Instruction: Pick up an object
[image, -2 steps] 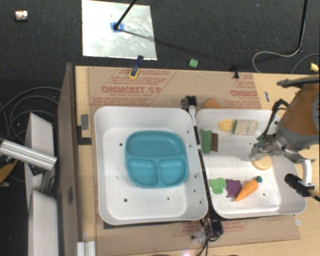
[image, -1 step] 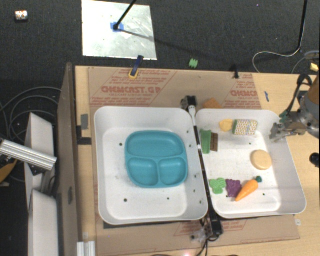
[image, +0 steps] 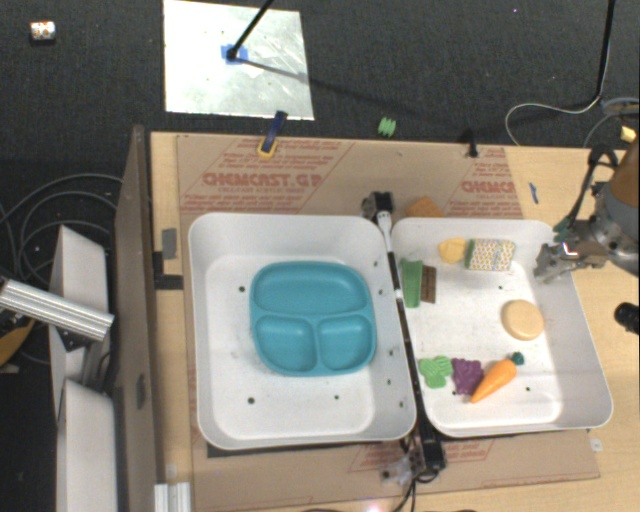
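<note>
We saw the end effector (image: 562, 256) at the right bin's (image: 585, 350) far right rim, above the edge and apart from every object; whether it was wide or narrow we could not tell. In that bin lay a round beige disc (image: 522, 320), an orange carrot (image: 495, 379), purple grapes (image: 466, 375), a green leafy piece (image: 434, 371), a speckled block (image: 490, 255) and a yellow piece (image: 453, 250). The left bin (image: 220, 300) held a teal divided plate (image: 311, 317). Both bins sat on the bench (image: 330, 175).
</note>
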